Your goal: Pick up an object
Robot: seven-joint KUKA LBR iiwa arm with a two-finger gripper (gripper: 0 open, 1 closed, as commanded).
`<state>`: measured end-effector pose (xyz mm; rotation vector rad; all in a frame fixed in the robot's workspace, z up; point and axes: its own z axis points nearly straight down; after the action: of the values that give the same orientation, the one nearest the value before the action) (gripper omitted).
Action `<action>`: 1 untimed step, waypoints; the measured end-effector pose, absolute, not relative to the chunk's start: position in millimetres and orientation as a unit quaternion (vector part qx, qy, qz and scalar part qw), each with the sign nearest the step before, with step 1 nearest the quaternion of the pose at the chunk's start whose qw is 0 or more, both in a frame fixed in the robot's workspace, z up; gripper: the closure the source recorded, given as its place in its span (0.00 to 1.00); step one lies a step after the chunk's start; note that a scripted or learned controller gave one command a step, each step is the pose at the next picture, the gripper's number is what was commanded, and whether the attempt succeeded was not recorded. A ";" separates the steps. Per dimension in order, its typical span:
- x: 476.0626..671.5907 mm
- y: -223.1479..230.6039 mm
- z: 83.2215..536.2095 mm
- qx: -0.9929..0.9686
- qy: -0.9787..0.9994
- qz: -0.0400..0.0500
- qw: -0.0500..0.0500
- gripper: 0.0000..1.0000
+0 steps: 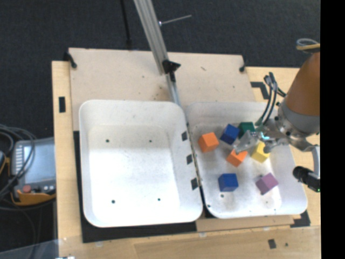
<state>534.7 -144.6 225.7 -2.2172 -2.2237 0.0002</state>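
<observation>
Gripper (249, 142) | low in right bin (215, 209) | orange cube (236, 157) just beside

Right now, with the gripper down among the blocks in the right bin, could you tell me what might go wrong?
The gripper sits in a tight cluster: orange block, yellow block, green block. Closing could catch two at once or knock one aside. The orange block looks tilted, so it may slip out.
</observation>
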 end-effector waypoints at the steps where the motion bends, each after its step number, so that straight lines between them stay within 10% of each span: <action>1: 535.1 -144.9 226.5 -0.707 -0.707 -0.001 0.000 0.00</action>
<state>535.1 -144.9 226.5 -2.2211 -2.2230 -0.0020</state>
